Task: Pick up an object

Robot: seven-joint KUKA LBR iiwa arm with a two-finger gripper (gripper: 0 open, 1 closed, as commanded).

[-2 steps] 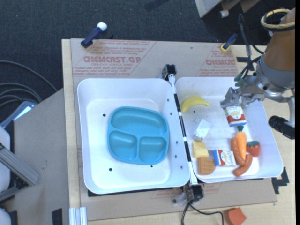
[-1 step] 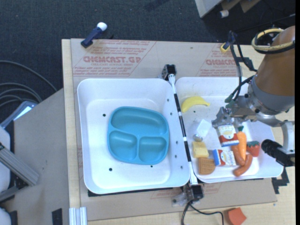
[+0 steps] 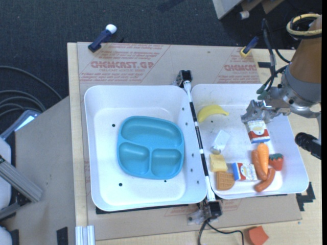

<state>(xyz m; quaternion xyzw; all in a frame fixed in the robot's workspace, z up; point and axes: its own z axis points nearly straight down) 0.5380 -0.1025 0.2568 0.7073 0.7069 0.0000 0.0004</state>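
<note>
The right bin [image 3: 231, 94] holds several toy foods. A yellow banana [image 3: 212, 112] lies at its back left, with a small white piece [image 3: 220, 138] in front of it. A cheese wedge [image 3: 218, 163], a waffle [image 3: 224, 180] and a small carton [image 3: 243, 171] sit along the front. An orange carrot [image 3: 261, 160], a sausage [image 3: 264, 181] and a red fruit [image 3: 276, 161] lie at the front right. My gripper [image 3: 254, 111] hangs over the back right of this bin. It is just behind a red and white carton [image 3: 259, 132], and nothing is visibly held.
The left bin [image 3: 99, 137] contains a blue divided plate [image 3: 150, 147]. A black clip [image 3: 184, 78] joins the bins at the back. A blue and white clamp [image 3: 102, 37] and a yellow one [image 3: 249, 46] pin the cardboard. An orange block [image 3: 257, 235] lies off the front edge.
</note>
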